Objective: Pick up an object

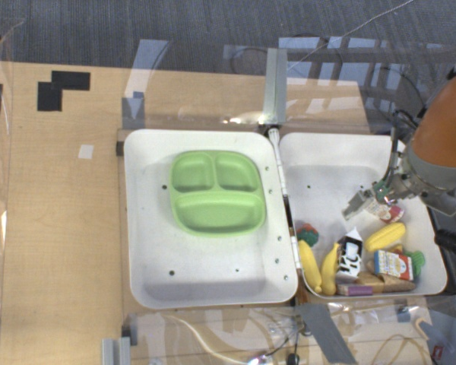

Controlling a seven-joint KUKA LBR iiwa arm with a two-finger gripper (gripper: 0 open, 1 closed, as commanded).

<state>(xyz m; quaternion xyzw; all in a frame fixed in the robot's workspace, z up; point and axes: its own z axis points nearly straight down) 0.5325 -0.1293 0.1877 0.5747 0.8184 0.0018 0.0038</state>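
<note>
Hovering over the right bin, hand grips nothing visible.

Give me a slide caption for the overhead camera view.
Claw poised over toy food in the right bin; green divided plate in the left bin.

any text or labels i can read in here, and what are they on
No text reads clearly enough to quote.
Black and white carton in the right bin: bold dark marks on its face, too blurred to read.
Red and white box beside it: printed label, too small to read.
Green divided plate in the left bin: no markings visible.
Black shapes on the bench: plain blocks, not letters.
</note>
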